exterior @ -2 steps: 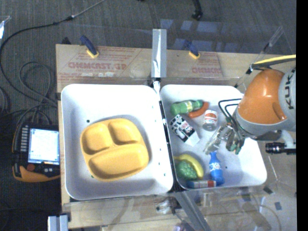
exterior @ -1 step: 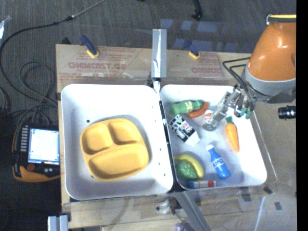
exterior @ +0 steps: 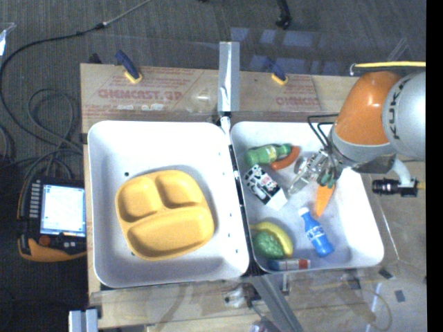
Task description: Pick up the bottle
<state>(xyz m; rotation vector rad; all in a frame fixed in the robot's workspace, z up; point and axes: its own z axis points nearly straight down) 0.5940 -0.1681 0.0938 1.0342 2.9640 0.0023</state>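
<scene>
A blue bottle (exterior: 316, 232) with a white cap and label lies in the right bin (exterior: 367, 244), near its front right. A green bottle (exterior: 268, 153) with a yellow cap lies on its side at the back left of that bin. My gripper (exterior: 311, 171) hangs over the middle of the right bin, between the two bottles. It is just above and left of an orange carrot (exterior: 322, 199). The blue bottle is about a hand's width in front of the gripper, and nothing shows held in it.
The right bin also holds a red-orange piece (exterior: 286, 160), a black-and-white patterned box (exterior: 261, 182), a green and yellow fruit (exterior: 271, 240) and a small red-capped tube (exterior: 291, 263). A yellow divided plate (exterior: 165, 212) lies in the left bin (exterior: 104, 158).
</scene>
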